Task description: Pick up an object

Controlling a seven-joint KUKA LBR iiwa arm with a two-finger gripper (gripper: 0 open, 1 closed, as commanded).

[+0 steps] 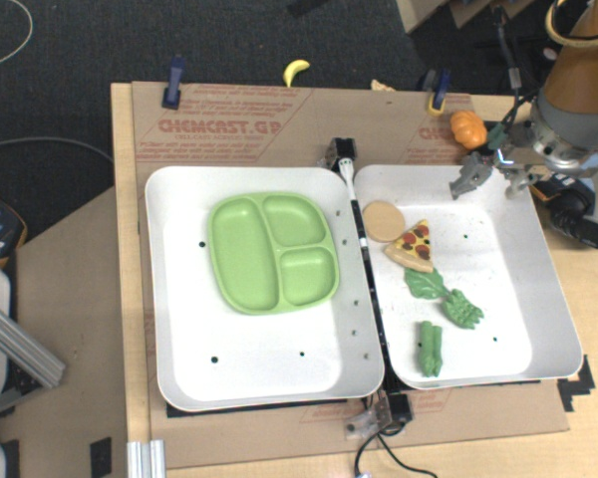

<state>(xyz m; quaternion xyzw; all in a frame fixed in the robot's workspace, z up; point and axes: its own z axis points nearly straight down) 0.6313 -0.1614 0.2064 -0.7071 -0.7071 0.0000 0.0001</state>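
Cardboard bench, two bins; we see gripper (486,171) released above right bin (523,297); pizza slice (413,246) overlapping cookie (383,220) risks a slipped pinch.

A divided plate (272,252) lies in the left bin (179,347); toy foods (415,247) in the right bin (518,297).

Both white bins, the left bin (169,297) and the right bin (518,267), look like smooth plastic with a soft shine. The green divided tray (274,252) is matt plastic. The board (229,127) under them looks like brown cardboard, rough and dull. The gripper (488,172) appears as grey metal.
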